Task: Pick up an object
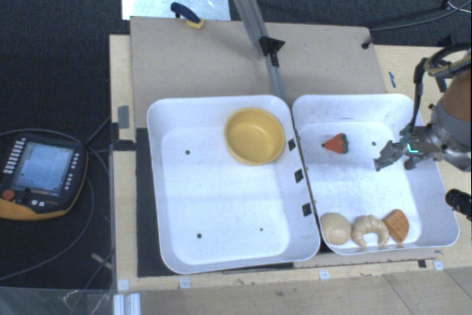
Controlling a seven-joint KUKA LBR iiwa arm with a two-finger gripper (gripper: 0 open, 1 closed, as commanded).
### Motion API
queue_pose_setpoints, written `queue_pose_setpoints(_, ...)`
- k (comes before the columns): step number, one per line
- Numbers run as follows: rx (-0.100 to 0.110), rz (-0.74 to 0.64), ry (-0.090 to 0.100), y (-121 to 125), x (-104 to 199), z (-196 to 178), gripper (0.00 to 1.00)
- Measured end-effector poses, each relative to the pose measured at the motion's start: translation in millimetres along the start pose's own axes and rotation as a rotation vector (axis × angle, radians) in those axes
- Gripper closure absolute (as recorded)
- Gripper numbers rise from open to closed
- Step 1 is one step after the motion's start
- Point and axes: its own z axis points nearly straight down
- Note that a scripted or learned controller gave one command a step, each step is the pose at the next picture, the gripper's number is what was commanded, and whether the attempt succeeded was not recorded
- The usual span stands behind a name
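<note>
The right bin [369,111] holds a small red strawberry-like toy with a green top [335,144] near its middle. Along its front edge lie a pale round bun [335,228], a croissant [371,230] and a waffle-like orange piece [397,225]. A yellow bowl [254,135] sits at the back right of the left bin [177,188]. My gripper [394,156] hangs over the right side of the right bin, right of the red toy and behind the waffle piece. Its fingers look spread apart, with nothing between them.
A metal pole [247,4] slants across the cardboard backing behind the bins. A teach pendant [37,173] lies on the dark floor at the left. The divider between the bins carries small black clips [299,175].
</note>
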Motion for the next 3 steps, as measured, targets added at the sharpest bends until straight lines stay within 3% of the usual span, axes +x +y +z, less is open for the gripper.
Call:
queue_pose_setpoints(1,0.000,0.000,0.000,0,0,0,0.00)
queue_pose_setpoints(3,0.004,0.001,0.001,0,10,107,0.00)
